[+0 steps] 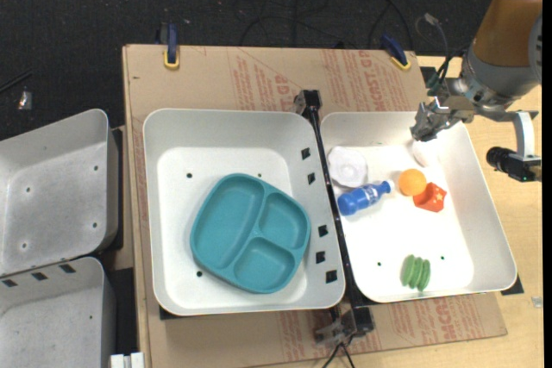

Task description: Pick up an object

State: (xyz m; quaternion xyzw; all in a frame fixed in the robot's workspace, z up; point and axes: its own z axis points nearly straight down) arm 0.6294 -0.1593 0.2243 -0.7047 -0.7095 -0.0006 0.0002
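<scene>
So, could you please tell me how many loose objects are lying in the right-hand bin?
5: a white cup, a blue bottle, an orange ball, a red block and a green object nearer the front. The gripper might hide more.

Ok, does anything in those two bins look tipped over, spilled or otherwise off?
The blue bottle lies on its side in the right bin, beside a white lid. The teal tray sits askew in the left bin. No spill.

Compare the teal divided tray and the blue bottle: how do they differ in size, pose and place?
The teal divided tray is far larger than the blue bottle. The tray lies flat with its compartments up, alone in the left bin; the bottle lies on its side in the right bin, among small objects, its white cap beside an orange ball. Both are bluish and rest apart from the tool.
</scene>
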